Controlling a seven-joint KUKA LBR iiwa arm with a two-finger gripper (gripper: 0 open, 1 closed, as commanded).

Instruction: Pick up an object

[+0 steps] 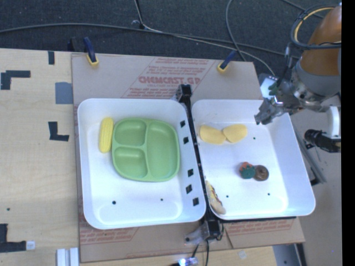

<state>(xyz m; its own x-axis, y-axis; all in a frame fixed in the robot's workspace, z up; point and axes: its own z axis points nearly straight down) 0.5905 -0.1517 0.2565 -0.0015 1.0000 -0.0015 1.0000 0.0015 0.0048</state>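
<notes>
- White plastic formed both shallow bins, set side by side on the worktop point(33, 148); the left bin point(91, 204) and the right bin point(294, 201) met along a dark seam at the centre of the view.
- The left bin carried a green divided tray point(147, 149) near its middle, with a yellow corn cob point(105, 134) lying just beside the tray at its 9 o'clock.
- The right bin carried the nearest candidates for the pick: two pale yellow pieces point(223, 133) touching one another toward the bin's 11 o'clock, a small cluster of green, red and brown items point(254, 172) near its centre, and a tan item point(215, 201) lying against the wall at 7 o'clock. I could not make out exactly what the small items were.
- Progress, in my judgement: the pick was not yet made. Every object lay flat on a bin floor, and nothing was seen lifted or carried.
- Remaining work: choosing an object, descending on it, closing and raising it clear.
- The arm entered from 3 o'clock of the view, its orange band point(327, 29) high at the 2 o'clock corner and the grey wrist angled down and inward.
- The tool point(265, 115) stood over the right bin's rim at about 1 o'clock, well apart from the cluster and nearer the yellow pieces, touching neither.
- Tool state: could not be told; the tip appeared as a dark mass at this slant, and nothing could be seen held in it.
</notes>
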